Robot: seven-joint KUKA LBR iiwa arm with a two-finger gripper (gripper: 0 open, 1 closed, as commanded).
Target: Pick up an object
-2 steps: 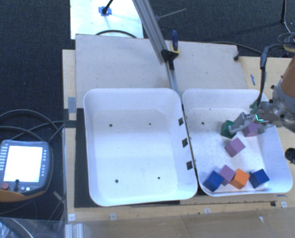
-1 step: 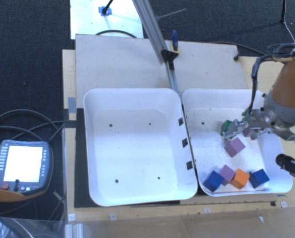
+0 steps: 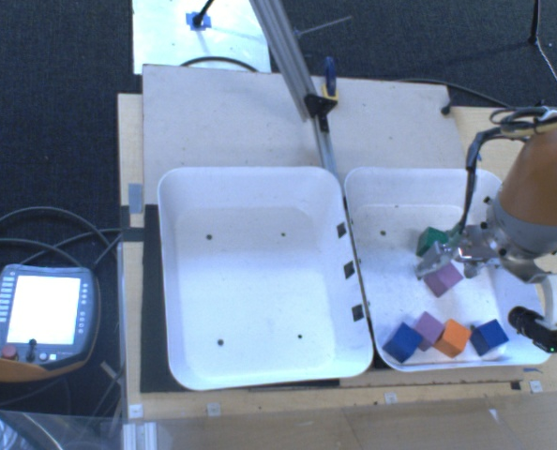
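Observation:
My gripper (image 3: 444, 257) is low in the right bin (image 3: 391, 195), reaching in from the right under the orange wrist band. A light purple block (image 3: 444, 280) lies right at its tip, partly covered by the metal. A green object (image 3: 432, 239) sits just behind the tip, touching or nearly touching it. Along the bin's front edge lie a blue block (image 3: 402, 342), a purple block (image 3: 429, 327), an orange block (image 3: 453, 337) and another blue block (image 3: 489, 337).
The left bin (image 3: 250, 279) stands beside the right one, with a shared wall between them. A slanted metal pole (image 3: 288, 54) rises behind the bins. A teach pendant (image 3: 39, 322) lies at the far left, off the bench.

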